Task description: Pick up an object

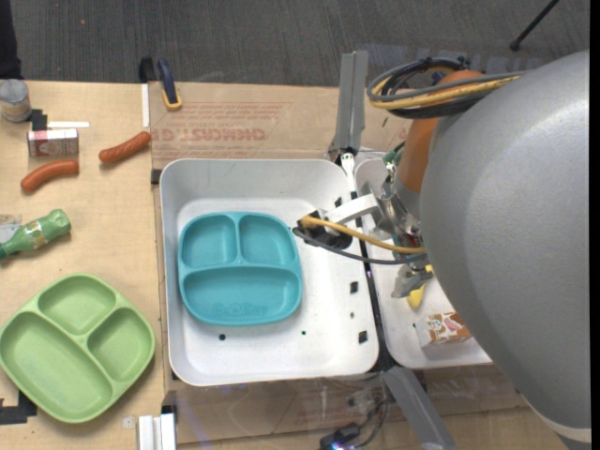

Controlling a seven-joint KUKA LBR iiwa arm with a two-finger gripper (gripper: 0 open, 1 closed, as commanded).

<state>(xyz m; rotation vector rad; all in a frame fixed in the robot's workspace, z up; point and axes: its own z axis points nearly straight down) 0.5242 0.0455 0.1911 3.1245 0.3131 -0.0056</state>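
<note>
arm low over the right bin, pick not yet made.
far left, on the bench (94,242) outside the bins: green plate (75,359) and two sausages (124,147), probably out of play there. centre: left bin (272,368) with a blue plate (241,268) lying flat, too broad for an easy pick. right of centre: gripper (409,272) just inside the right bin (412,350), at its left wall, under the arm (525,232); whether the claw is released or clenched, cannot tell. just below it lies a yellow piece (415,294), the likeliest target, since the wrist sits directly over it. a packet (444,327) lies near, lower right, flat on the bin floor.
</note>
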